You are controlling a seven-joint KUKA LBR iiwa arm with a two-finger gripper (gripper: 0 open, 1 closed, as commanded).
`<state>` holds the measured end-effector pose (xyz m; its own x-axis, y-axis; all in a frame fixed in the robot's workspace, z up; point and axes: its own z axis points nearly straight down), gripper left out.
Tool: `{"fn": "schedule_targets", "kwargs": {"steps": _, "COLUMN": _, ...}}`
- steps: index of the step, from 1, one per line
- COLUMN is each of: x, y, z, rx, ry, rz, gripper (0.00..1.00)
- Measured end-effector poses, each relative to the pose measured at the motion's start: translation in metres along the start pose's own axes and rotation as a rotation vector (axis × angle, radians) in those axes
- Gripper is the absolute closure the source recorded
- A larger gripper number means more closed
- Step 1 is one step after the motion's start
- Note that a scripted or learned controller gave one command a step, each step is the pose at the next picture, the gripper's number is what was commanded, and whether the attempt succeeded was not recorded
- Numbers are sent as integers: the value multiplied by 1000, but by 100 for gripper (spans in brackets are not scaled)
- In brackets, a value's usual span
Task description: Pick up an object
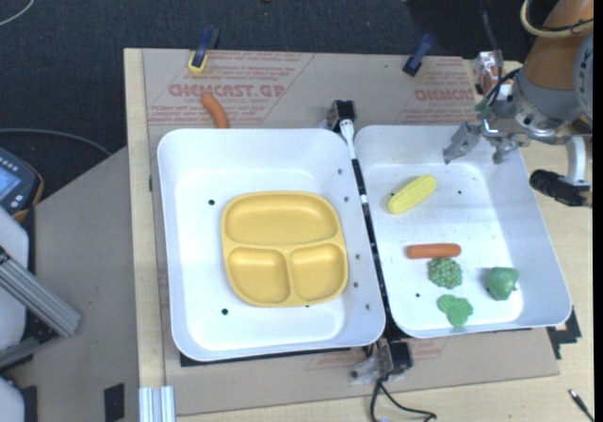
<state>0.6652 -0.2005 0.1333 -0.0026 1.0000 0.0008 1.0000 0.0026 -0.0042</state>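
One corn cob [413,194] lies just below-left of the spread, empty hand [480,149].

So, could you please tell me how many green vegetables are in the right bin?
3, all near its front edge: a bumpy green broccoli floret, a flatter green leafy piece below it, and a smooth green pepper rightmost.

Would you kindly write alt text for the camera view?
A grey arm's open gripper hovers over the right bin, which holds corn, a carrot and green vegetables. The left bin holds a yellow divided plate.
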Motion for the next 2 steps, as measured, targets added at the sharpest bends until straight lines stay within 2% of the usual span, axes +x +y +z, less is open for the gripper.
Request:
{"fn": "schedule_targets", "kwargs": {"steps": 1, "x": 1, "y": 0, "z": 52, "rx": 1, "ry": 0, "rz": 0, "gripper": 0}}
{"fn": "schedule_targets", "kwargs": {"steps": 2, "x": 1, "y": 2, "z": 37, "rx": -7, "ry": -3, "rz": -1, "gripper": 100}}
